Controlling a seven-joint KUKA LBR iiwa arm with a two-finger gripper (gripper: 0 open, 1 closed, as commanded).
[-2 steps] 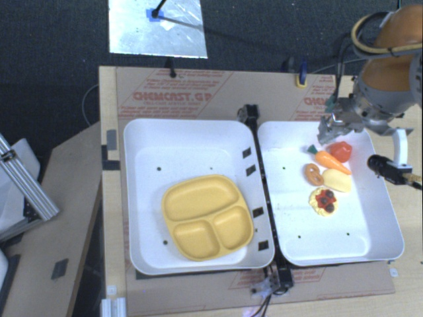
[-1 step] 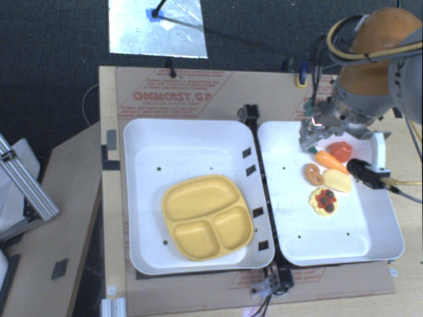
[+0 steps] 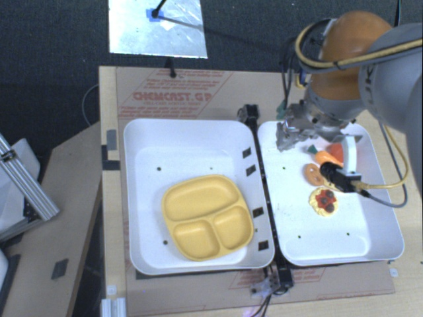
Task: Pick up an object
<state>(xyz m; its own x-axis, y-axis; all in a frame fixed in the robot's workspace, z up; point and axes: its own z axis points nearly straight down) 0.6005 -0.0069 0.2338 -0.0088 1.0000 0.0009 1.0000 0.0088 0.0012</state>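
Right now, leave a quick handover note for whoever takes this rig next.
Gripper: low over the far left corner of the right bin; nothing seen between its fingers, state unclear.
Right bin: small pizza toy, orange round piece and orange-red piece, bunched toward the far right, beside the gripper.
Left bin: yellow divided tray.
Done: no pick visible.
Left: grasp and lift one object.
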